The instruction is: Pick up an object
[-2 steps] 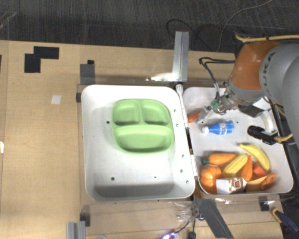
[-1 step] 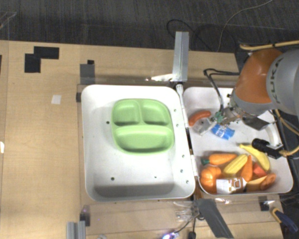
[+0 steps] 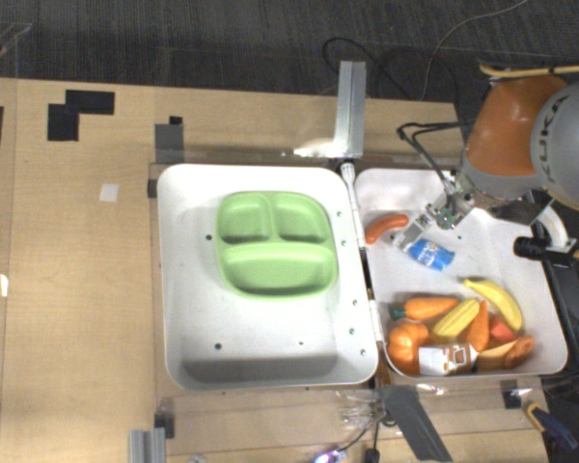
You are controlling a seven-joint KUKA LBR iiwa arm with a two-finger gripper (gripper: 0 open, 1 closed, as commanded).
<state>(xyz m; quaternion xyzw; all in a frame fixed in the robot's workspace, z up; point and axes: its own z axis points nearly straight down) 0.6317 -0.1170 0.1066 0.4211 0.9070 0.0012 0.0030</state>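
**Arm reaching into the right bin, above a small blue packet**

The arm's hand [image 3: 427, 226] sits low in the upper part of the right bin [image 3: 550, 287], reaching in from the right. Its tip lies just beside a small blue packet [image 3: 431, 254] and near an orange sausage-shaped toy [image 3: 385, 226]; whether it touches either cannot be told, and whether the hand is wide or narrow cannot be told at this scale. Nothing is seen held in it. The likeliest target is the blue packet, lying flat on the bin floor, apart from the crowded heap of toy food [image 3: 460, 331] at the bin's near end. The left bin [image 3: 183, 287] carries a green divided plate [image 3: 274, 241]. To do this step well, the hand should probably centre over the packet, descend squarely to the floor, close across its narrow side, then lift straight up, clear of the sausage and the dividing wall.
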